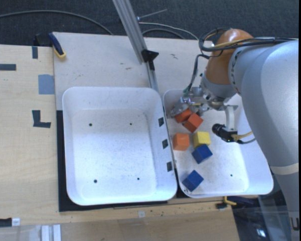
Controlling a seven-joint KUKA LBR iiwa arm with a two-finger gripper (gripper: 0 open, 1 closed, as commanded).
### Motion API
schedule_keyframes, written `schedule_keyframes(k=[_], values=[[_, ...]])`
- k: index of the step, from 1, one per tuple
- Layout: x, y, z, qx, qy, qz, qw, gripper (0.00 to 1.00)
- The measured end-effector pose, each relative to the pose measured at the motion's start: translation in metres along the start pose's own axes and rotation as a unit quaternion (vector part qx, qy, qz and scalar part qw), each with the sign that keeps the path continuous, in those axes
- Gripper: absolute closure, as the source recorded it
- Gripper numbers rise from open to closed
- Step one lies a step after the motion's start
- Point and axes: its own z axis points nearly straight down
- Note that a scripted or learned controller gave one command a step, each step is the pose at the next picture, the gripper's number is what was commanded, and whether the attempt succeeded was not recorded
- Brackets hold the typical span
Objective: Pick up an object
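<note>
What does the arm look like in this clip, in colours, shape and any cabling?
The arm is a thick, rounded, light grey body with an orange band above the wrist. Thin dark cables loop around the band and run down toward the gripper, a small metallic assembly. A black fitting with a yellowish cable sticks out beside the wrist.

A robotics lab. An industrial arm [271,94] works over white bins [115,144] on a taped worktop [20,134]. Cables [50,15] trail at 12 o'clock.

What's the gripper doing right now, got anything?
Gripper: down in the right bin over the red blocks; whether it grips one cannot be told.
</note>
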Motion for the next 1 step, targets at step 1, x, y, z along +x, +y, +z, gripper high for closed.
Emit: schedule_keyframes(k=[1], values=[[-0.0013,-0.0024,-0.0099,0.002,-0.001,0.001,1.0,1.0]])
